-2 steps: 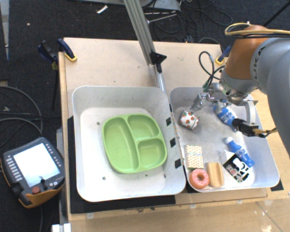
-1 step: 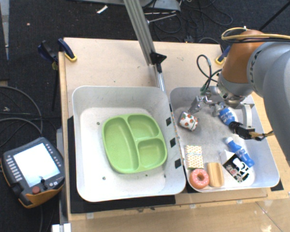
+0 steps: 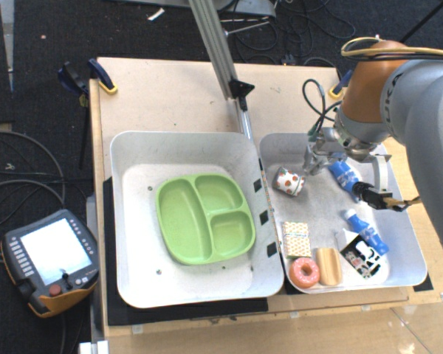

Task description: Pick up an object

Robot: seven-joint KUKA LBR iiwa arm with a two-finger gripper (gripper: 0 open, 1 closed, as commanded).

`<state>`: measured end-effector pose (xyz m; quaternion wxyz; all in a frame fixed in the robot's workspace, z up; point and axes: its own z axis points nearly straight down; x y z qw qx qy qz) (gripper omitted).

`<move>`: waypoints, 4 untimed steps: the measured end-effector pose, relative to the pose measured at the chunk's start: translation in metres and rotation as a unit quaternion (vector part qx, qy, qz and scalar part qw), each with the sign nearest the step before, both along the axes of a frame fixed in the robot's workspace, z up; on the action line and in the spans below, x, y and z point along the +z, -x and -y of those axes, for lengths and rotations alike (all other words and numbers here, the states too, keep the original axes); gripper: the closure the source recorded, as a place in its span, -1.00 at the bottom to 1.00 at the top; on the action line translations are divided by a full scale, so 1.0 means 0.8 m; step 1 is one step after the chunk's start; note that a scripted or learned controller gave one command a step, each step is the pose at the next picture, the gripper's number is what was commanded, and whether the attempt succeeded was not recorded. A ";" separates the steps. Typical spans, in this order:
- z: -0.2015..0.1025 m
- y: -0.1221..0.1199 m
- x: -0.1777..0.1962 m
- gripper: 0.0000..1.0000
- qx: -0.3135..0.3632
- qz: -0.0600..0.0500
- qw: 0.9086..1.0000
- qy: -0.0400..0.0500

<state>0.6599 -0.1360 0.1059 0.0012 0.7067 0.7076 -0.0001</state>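
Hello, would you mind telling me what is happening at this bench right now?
A grey robot arm reaches in from the right over the right bin, with its gripper low near that bin's far left part, close to a small white and red cup lying on its side. Nothing can be seen between its fingers. Nearer the front of that bin lie a pink donut, a checkered block, a tan bun and some blue pieces. The left bin holds a green divided plate.

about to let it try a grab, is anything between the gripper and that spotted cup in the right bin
Nothing visible is. The gripper hangs just right of and above the spotted cup, with bare bin floor between them. The blue items lie farther right.
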 end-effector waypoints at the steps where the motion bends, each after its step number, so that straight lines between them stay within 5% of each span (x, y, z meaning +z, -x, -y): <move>1: 0.009 -0.011 0.067 1.00 0.000 0.003 1.000 0.000; 2: 0.009 -0.014 0.135 1.00 0.000 0.003 1.000 0.000; 4: -0.112 0.057 0.144 1.00 0.003 -0.002 1.000 -0.002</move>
